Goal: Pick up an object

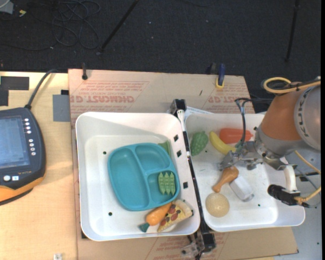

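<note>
The tool (pixel 241 158) is seen low in the right bin (pixel 260 215), just above a toy chicken leg (pixel 226 178). It cannot be told how the tool is set. A clear cup (pixel 241 189) lies beside the leg, and a pale ball (pixel 217 205) sits below it. A yellow banana (pixel 219 142), a red piece (pixel 233 135) and a green leaf (pixel 199 143) lie farther back. A blue tray (pixel 135 177) with green peas (pixel 166 182) is held in the left bin (pixel 95 199), with a carrot (pixel 157 214) and a pizza slice (pixel 175 215) at its front edge.

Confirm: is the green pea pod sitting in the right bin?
No, the green pea pod lies in a compartment of the teal tray in the left bin.
</note>
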### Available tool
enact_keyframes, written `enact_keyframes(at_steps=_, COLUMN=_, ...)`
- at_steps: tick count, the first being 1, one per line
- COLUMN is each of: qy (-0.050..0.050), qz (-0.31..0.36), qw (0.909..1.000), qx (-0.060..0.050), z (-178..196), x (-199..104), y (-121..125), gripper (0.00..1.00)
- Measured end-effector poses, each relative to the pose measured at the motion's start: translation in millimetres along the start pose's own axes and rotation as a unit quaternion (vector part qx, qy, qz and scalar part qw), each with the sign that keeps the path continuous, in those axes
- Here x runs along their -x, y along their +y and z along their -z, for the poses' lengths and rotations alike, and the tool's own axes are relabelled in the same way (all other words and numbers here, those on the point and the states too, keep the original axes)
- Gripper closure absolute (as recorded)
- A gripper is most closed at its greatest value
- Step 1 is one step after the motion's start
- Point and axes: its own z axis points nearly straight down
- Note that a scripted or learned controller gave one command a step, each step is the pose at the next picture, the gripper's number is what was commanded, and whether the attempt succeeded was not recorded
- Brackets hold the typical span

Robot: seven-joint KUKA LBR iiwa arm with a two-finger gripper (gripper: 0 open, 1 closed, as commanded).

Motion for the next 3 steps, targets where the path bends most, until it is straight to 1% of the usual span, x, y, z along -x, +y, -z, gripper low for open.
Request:
enact_keyframes(at_steps=1, qy=0.001, qz=0.001, qw=1.0, qx=-0.001, z=2, x=-56, y=-53, gripper=0.0)
enact_keyframes(at_steps=2, qy=-0.001, qz=-0.004, qw=1.0, qx=0.001, z=13, x=-51, y=-51, gripper=1.0)
enact_keyframes(at_steps=3, qy=-0.001, qz=0.003, qw=1.0, qx=0.008, z=109, x=-113, y=1, gripper=1.0)
